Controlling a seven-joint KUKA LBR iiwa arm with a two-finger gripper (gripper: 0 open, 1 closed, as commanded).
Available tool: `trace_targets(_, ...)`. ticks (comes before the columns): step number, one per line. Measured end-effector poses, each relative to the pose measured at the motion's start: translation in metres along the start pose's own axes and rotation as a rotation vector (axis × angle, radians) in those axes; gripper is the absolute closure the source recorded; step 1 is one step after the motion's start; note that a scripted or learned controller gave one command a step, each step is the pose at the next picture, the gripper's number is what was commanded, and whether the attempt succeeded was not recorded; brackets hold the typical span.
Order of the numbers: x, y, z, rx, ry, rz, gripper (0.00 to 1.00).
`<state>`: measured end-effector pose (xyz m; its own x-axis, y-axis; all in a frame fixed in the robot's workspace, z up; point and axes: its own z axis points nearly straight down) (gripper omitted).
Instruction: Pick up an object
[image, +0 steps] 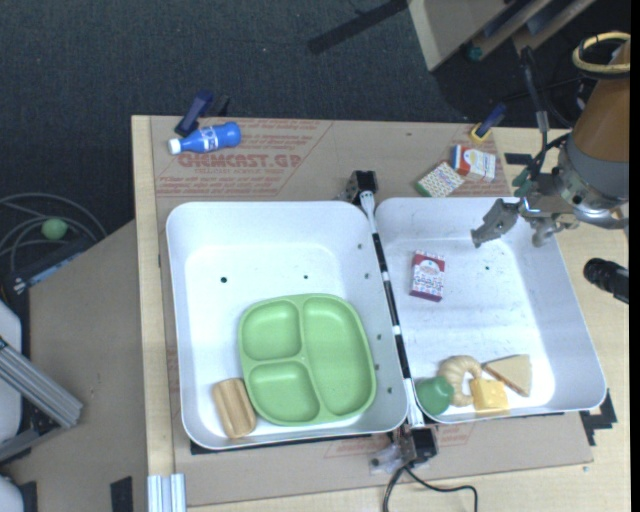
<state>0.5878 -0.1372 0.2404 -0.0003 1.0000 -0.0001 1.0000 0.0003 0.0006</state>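
Fingers (487, 225) were spread apart with nothing between them, one grey tip reaching left over the upper part of the right bin (560, 330) and the other shorter, nearer the wrist; you could take the gripper (515, 225) as hanging above the bin's far edge, touching none of the things in it. The nearest thing you could have picked was the small red packet (427, 276), lying flat on the right bin's floor close to the divider, below and left of the gripper and well apart from it. Along that bin's near edge you had a cluster: a green round piece (433, 395), a pale knobbly pastry (461, 373), a yellow block (489, 396) and a tan wedge (511, 373), all touching or just beside each other. In the left bin (200, 250) you had a green divided plate (304, 357) with a tan bread-like piece (233, 406) just beside its left corner. On the bench (300, 150) behind the bins lay a blue and white bottle (207, 138), and two small cartons (458, 172) sat near the right bin's far corner.
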Motion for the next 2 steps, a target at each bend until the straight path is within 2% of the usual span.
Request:
trace_targets(1, 0.036, -0.01, 0.098, 0.003, 0.001, -0.001, 0.0)
trace_targets(2, 0.041, 0.006, 0.147, -0.002, 0.002, 0.0, 0.0)
